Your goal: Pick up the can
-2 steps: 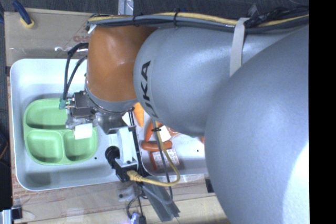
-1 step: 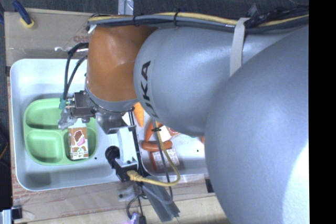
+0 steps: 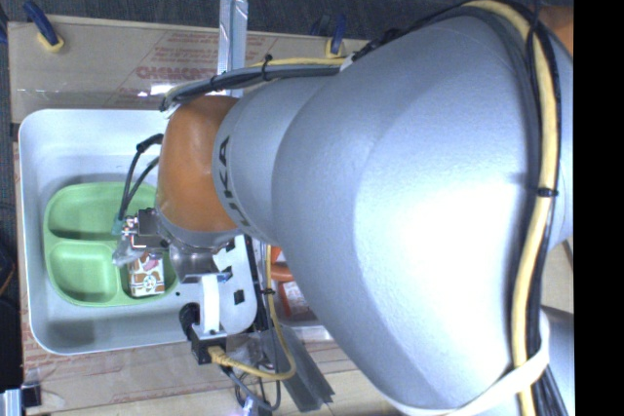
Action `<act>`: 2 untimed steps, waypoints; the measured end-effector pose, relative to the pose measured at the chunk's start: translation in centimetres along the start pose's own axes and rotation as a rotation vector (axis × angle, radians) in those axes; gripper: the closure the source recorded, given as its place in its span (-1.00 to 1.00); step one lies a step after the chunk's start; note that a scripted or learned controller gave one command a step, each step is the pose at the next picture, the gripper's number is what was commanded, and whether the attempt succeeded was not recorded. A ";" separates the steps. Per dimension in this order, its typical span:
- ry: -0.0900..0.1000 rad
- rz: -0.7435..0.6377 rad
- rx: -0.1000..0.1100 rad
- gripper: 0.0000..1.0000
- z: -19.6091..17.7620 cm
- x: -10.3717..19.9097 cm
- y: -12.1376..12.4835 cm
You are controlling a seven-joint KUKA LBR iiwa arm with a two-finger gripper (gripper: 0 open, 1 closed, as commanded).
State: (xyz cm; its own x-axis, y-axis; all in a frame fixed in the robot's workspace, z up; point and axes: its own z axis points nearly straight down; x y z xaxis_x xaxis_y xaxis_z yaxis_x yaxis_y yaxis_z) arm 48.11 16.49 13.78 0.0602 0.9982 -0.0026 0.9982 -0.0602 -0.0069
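Hovering hand [image 3: 136, 248] meets the can [image 3: 146, 280] from above.

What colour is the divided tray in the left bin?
Light green, clearest in the camera view.

The grey arm [image 3: 390, 209] looms over a green tray [image 3: 83, 244] in the left bin [image 3: 39, 170].

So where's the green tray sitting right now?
In the camera view, the green tray lies in the left white bin, toward its lower-left part, with the arm's wrist hanging over the tray's right edge.
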 end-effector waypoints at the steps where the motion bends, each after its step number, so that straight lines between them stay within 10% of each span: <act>1: -0.002 -0.005 0.001 1.00 -0.9 0.0 0.0; 2: 0.002 0.282 -0.002 1.00 -8.9 5.4 -0.8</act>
State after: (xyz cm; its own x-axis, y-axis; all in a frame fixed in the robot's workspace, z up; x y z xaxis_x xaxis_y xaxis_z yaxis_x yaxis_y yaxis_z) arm 47.75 21.94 22.64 0.3356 0.9420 -0.0020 0.9420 -0.3356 -0.0037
